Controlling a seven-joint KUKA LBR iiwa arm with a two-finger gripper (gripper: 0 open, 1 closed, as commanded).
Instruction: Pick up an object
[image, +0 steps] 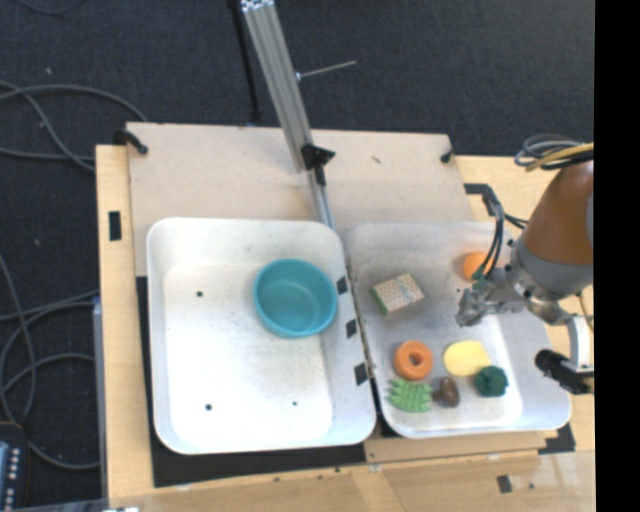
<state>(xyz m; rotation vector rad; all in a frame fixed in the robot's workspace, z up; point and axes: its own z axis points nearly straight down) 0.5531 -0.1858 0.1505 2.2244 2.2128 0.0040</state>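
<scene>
Yellow toy (467, 357) lying in the right bin (440, 425) beside an orange ring (413, 359), gripper (472, 308) just above it, can't tell if it's apart or together

One fixed camera, high above bench (250, 180), slanted down, both bins framed

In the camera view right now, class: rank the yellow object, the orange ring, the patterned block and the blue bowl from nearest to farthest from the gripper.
From the gripper:
1. Yellow object, just below it in the right bin.
2. Orange ring and patterned block, both to its left in that bin; too close to call.
3. Blue bowl, over in the left bin.
</scene>
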